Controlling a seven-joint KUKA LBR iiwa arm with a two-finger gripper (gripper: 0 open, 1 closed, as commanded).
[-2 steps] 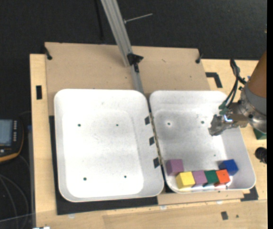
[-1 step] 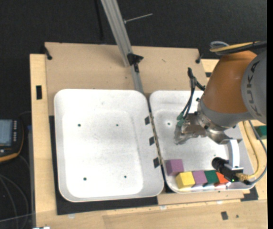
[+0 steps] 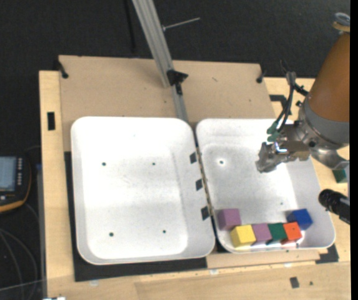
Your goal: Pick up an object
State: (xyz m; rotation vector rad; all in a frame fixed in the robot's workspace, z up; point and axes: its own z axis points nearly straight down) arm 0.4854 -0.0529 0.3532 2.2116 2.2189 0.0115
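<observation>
White right bin (image 3: 241,136) holds my targets: coloured cubes along its near wall, purple cube (image 3: 229,218) standing apart. My gripper (image 3: 267,161) hovers mid-bin; its spread I can't tell. I'd descend squarely over purple.

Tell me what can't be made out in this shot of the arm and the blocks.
- Two-finger gripper, camera view: small and blurred, so open or shut is unclear.
- Green cube: partly covered by the orange cube.
- Grey and orange arm: cut off at the right edge.
</observation>
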